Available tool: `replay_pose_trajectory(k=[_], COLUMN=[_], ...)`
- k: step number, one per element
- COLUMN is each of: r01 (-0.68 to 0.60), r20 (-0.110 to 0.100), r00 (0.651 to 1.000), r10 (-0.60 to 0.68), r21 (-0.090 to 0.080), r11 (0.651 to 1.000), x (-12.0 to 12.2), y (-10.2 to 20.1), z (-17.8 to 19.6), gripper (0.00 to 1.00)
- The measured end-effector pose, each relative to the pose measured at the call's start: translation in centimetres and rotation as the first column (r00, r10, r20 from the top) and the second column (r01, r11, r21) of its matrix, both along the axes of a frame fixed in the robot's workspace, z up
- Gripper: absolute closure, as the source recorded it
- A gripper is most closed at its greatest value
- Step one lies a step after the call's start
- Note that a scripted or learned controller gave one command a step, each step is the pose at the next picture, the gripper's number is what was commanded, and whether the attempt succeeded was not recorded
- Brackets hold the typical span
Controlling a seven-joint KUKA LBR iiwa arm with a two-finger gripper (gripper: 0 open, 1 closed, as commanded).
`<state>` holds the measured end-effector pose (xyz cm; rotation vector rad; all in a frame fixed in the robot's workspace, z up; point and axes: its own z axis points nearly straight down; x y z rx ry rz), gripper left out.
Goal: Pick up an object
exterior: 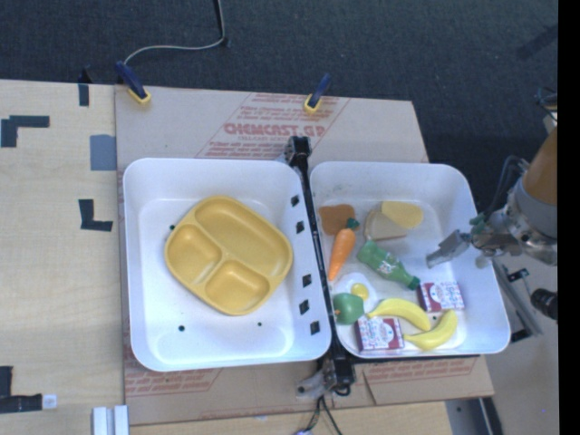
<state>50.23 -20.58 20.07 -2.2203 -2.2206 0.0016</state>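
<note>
The right bin (458,188) holds several toy foods. An orange carrot (340,250) lies by the divider, with a green bottle (388,265) to its right. A pale wedge of bread and cheese (395,220) and a brown piece (336,217) sit at the back. Two yellow bananas (419,320), a green pepper (347,308) and two red cartons (379,333) (442,295) crowd the front. My gripper (443,248) reaches in over the bin's right side, just above the right carton and right of the bottle, and holds nothing that I can see.
A yellow divided plate (228,254) lies in the left bin (145,243). A black divider with clips (308,243) separates the bins. The arm (535,207) stands over the right bin's right rim. Yellow clamps (317,96) hold the cardboard at the back.
</note>
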Motion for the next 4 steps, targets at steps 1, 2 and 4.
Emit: replay_pose_trajectory(k=[1,2,4], r01=[0.000,-0.003,-0.002], r20=[0.011,0.008,0.002], r00=[1.000,1.000,1.000], r10=[0.000,0.003,0.002], r21=[-0.006,-0.001,0.000], r11=[1.000,1.000,1.000], x=[0.7,3.8,1.2], y=[1.6,8.8,16.7], z=[-10.9,-11.4,7.7], gripper=[0.00,0.00,1.00])
